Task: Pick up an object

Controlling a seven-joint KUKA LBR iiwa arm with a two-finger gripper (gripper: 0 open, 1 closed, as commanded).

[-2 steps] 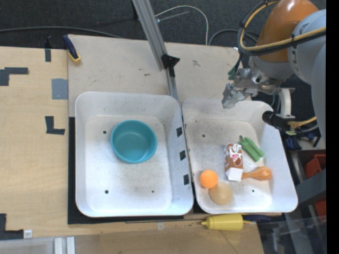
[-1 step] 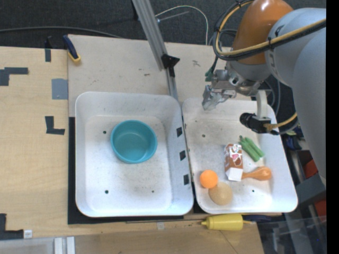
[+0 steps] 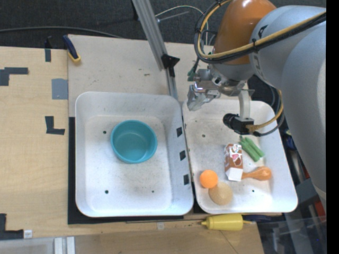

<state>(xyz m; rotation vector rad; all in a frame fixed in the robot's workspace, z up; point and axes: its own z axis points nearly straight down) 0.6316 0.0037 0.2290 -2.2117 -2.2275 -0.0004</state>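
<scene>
On my screen, item by item:

Arm: I see the grey KUKA arm [image 3: 296, 52] reaching in from the right, its orange band [image 3: 241, 23] above the wrist, looped with yellow and black cables.

Gripper [image 3: 198, 98]: it hangs over the far left corner of the right bin [image 3: 275, 197], close to the wall shared by the two bins. I see nothing between its tips. Whether they are spread or pressed together I cannot tell from this angle.

Right bin, contents, all grouped in the near half and well apart from the gripper:
- green stick-shaped piece [image 3: 252, 148], lying at a slant
- small brown-and-white carton [image 3: 233, 161], just beside the green piece
- orange drumstick-shaped toy [image 3: 258, 174], touching the carton's lower end
- orange ball [image 3: 208, 179]
- tan rounded lump [image 3: 221, 193], just beside the ball

Left bin [image 3: 92, 194]: one teal bowl [image 3: 133, 141], upright, near the middle.

Bench, outside the bins: a yellow bottle [image 3: 224, 223] lying on its side at the near edge, below the right bin; a yellow-tipped clamp [image 3: 72, 48] at the far left corner of the board; a grey metal post [image 3: 153, 33] rising behind the bins.
</scene>
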